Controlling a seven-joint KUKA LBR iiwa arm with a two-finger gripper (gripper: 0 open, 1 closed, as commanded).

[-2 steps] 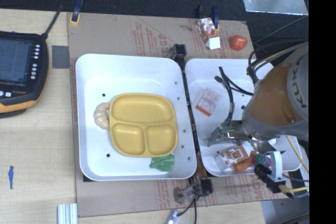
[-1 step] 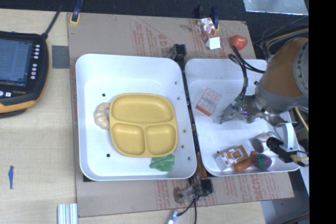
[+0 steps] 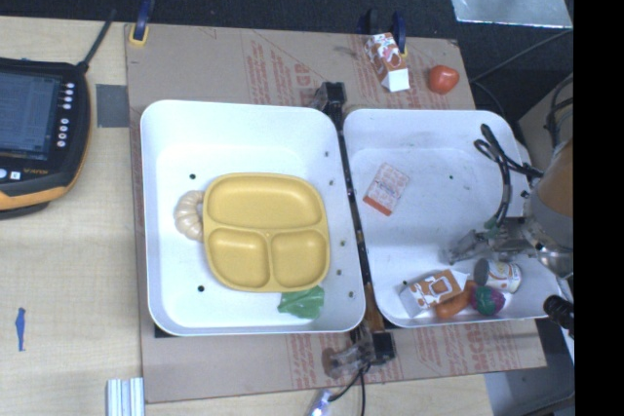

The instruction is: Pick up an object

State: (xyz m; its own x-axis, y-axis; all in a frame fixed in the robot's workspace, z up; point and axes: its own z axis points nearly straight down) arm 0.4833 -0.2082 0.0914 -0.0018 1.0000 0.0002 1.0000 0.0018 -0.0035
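My gripper (image 3: 469, 262) hangs over the near right corner of the right bin (image 3: 429, 146), reaching in from the right. Its fingers stand apart, open, with nothing between them. Just below it lie a small printed carton (image 3: 432, 291), an orange carrot-shaped piece (image 3: 455, 305), a purple and green toy (image 3: 488, 300) and a white round item (image 3: 506, 275). A flat orange and white packet (image 3: 386, 187) lies further back in the same bin.
The left bin (image 3: 175, 127) holds a yellow divided plate (image 3: 265, 231), a beige lump (image 3: 188, 214) at its left and a green piece (image 3: 301, 303) at its near edge. Behind the bins sit a small carton (image 3: 388, 60) and a red ball (image 3: 443, 78). A tablet (image 3: 34, 132) lies far left.
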